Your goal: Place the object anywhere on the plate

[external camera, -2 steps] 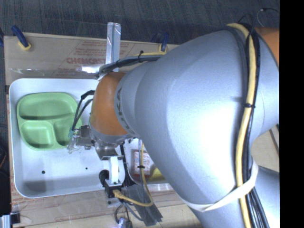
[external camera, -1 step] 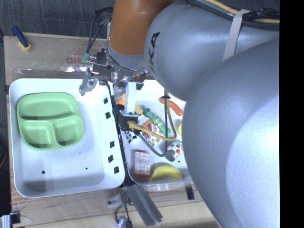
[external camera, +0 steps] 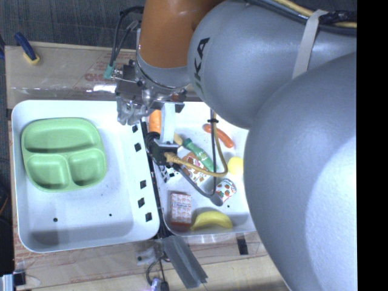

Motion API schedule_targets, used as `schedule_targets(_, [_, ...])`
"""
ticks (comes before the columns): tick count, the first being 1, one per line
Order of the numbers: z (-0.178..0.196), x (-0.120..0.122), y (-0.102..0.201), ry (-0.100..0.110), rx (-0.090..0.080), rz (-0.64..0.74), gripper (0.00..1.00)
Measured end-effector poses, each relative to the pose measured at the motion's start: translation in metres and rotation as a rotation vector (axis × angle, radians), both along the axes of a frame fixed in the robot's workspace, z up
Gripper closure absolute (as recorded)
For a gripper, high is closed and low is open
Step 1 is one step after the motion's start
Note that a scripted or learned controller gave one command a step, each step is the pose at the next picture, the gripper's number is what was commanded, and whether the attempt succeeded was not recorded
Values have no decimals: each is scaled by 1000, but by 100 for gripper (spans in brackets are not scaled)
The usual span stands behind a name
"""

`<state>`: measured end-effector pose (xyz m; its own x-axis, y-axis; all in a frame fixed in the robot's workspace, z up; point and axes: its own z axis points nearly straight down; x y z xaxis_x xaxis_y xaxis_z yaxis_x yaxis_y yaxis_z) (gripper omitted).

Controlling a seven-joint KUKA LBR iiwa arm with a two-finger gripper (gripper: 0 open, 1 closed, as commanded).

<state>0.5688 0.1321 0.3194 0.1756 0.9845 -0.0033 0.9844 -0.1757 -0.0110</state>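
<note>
Plate (external camera: 60, 153), pale green with three compartments, lies in the left bin (external camera: 36, 235) at the left of the frame, and nothing rests on it; so the placing is not yet done. No particular object is marked out; the candidates lie in the right bin (external camera: 242, 220) near the centre: a banana (external camera: 212, 220) at the bottom, a brown packet (external camera: 180, 206) just beside it, a small orange piece (external camera: 155, 122) higher up, a red sausage-like item (external camera: 221, 136), a printed wrapper (external camera: 197, 162). The hand (external camera: 145, 105) hangs over the divide between the bins, above centre, beneath the orange band; whether it is spread or pinching anything I cannot tell. By my reckoning the whole job remains: pick, carry left, release.
</note>
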Motion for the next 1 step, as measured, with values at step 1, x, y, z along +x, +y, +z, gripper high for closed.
schedule_targets(1, [-57, -51, -21, -5, 0, -46, 100])
